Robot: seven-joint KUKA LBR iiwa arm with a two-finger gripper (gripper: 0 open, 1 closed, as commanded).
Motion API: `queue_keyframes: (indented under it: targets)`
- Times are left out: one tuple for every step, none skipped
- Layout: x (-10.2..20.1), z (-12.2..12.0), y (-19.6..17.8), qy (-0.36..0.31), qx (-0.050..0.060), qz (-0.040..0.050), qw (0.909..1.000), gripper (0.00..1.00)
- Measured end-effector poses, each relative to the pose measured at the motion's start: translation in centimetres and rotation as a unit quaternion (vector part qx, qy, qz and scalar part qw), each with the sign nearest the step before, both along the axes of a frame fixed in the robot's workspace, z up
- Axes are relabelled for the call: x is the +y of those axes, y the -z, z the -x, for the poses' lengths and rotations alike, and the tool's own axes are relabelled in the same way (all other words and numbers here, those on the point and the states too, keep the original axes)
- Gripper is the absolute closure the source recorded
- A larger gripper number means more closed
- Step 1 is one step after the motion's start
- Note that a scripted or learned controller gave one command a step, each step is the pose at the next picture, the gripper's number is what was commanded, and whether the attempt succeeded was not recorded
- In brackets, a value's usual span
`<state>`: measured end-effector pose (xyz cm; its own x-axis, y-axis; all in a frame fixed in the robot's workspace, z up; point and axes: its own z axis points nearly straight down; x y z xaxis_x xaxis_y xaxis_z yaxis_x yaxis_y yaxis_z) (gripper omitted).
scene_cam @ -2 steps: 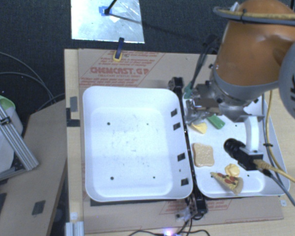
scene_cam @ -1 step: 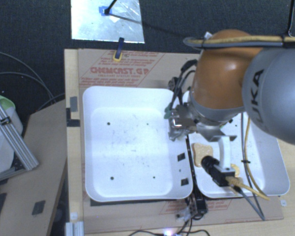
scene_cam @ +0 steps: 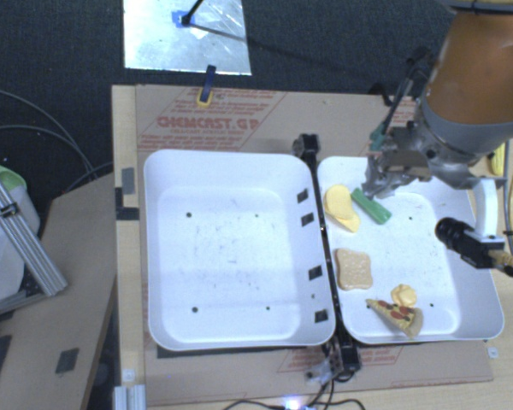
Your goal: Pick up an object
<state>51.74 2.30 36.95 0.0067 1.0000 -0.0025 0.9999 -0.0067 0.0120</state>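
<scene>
The right bin (scene_cam: pixel 462 254) holds several toy foods. A yellow banana-like piece (scene_cam: pixel 341 208) lies near the bin's left wall. Beside it rests a green stick (scene_cam: pixel 371 206). A tan slice of bread (scene_cam: pixel 354 269) sits lower down, and a pizza slice (scene_cam: pixel 397 313) with a small yellow piece (scene_cam: pixel 403 295) lies near the front. My gripper (scene_cam: pixel 378 186) hangs from the orange-banded arm, directly over the upper end of the green stick. Its fingertips point down at the stick, and the wrist housing hides how they stand.
The left bin (scene_cam: pixel 231 246) stands beside the right one, joined by a black hinge strip (scene_cam: pixel 321 246). A black cylinder (scene_cam: pixel 463 239) juts over the right bin's right side. A shiny metal sheet (scene_cam: pixel 186 22) lies beyond the bench.
</scene>
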Motion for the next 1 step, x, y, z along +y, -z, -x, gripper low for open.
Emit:
queue_keyframes:
  targets:
    - [5.42, 3.15, 1.90, -0.008, 0.006, -0.0023, 1.0000, 1.00]
